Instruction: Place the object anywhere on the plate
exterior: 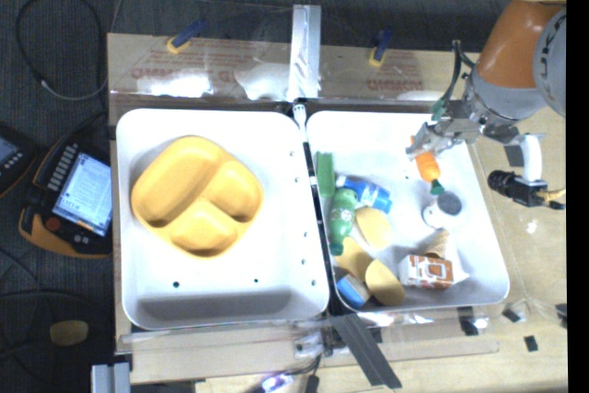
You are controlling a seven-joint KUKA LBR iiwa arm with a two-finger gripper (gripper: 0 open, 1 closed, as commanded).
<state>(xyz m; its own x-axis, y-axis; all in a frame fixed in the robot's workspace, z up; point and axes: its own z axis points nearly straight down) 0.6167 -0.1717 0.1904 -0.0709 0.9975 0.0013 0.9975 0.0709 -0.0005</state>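
Currently gripper point(429, 152) clamped on orange object point(426, 166) above right bin point(488, 225); yellow plate point(195, 194) in left bin point(129, 225).

Yellow plate point(196, 195) left bin point(129, 290); toys right bin point(492, 276).

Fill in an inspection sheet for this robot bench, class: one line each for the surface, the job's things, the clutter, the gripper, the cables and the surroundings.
Surface: bench with a left bin and a right bin, side by side.
Job's things: yellow plate in the left bin; orange object at the gripper's tip, grasp unclear.
Clutter: green bottle, blue can and small carton in the right bin.
Gripper: gripper over the right bin's far right corner.
Cables: thin cable on the floor, far left.
Surroundings: handheld controller left of the bench; dark carpet.
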